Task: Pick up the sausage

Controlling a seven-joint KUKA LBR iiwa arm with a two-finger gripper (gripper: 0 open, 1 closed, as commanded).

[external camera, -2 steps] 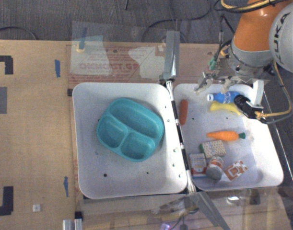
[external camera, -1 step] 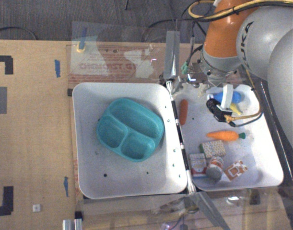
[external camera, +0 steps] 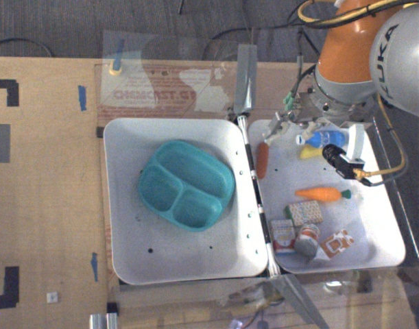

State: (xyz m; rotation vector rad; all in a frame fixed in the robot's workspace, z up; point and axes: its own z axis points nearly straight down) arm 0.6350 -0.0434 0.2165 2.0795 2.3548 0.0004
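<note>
The sausage is a short reddish-brown link. It lies lengthwise against the left wall of the right bin, near the bin's far corner. My gripper hangs over that far-left corner, just up and right of the sausage's upper end, below the orange-banded wrist. Nothing can be seen in its grasp. The sausage lies apart from it on the bin floor.
An orange carrot, a blue bottle and a yellow piece also lie in the right bin. Small boxes, a can and a carton sit near its front. The left bin holds a teal divided plate.
</note>
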